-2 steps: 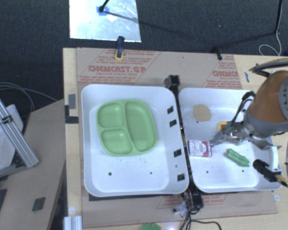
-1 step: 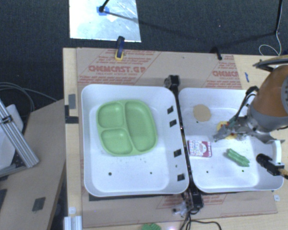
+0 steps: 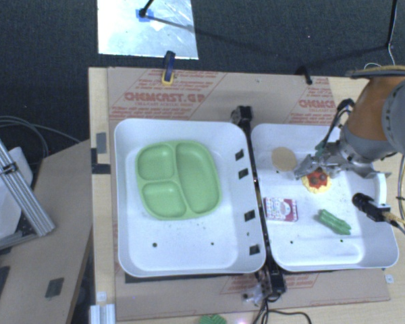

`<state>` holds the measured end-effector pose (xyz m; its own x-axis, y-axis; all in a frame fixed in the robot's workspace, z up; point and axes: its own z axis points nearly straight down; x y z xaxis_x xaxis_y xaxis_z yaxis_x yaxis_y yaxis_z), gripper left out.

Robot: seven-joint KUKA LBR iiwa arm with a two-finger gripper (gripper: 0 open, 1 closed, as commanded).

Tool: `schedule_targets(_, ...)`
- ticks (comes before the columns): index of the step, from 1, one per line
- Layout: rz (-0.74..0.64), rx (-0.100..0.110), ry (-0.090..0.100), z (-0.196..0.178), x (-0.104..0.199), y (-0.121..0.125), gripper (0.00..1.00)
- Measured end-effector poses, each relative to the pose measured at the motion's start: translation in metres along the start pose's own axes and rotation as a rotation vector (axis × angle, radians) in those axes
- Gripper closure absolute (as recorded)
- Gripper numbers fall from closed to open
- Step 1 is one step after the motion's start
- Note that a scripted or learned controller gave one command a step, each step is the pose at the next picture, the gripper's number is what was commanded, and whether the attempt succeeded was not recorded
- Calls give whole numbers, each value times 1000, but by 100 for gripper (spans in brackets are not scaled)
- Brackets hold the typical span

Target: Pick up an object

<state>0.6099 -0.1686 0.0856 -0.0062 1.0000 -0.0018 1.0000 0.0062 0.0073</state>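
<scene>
The arm [image 3: 378, 123] is reaching in from the right, its orange band showing above the wrist, and the hand [image 3: 313, 169] is hanging low over the right bin [image 3: 364, 252], in that bin's upper middle part. Directly under the hand a small red and yellow object [image 3: 316, 181] is lying on the white floor of the bin, and the hand is overlapping its top edge. From this slant I cannot tell whether the hand is wide or narrow, or whether it is touching the object at all.

Just to the left of the hand a tan round disc [image 3: 283, 158] is lying flat, close to it but apart. Nearer the camera, a red and white packet [image 3: 281, 209] is lying by the right bin's left wall. A green pod-shaped piece [image 3: 334, 221] is lying at a slant to the right of the packet, well clear of the red and yellow object.

Over in the left bin [image 3: 189, 248], a pale green divided plate [image 3: 179, 179] is sitting flat with its three compartments facing up, a little above the middle of the bin. Both bins are sitting side by side on the brown printed sheet covering the worktop [image 3: 209, 93].
</scene>
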Motion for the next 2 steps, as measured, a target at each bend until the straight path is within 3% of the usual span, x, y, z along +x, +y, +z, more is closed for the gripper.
schedule_targets(1, 7, 6, 0, 1, -27, -22, 0)
schedule_targets(2, 2, 2, 1, 0, -27, -3, 0)
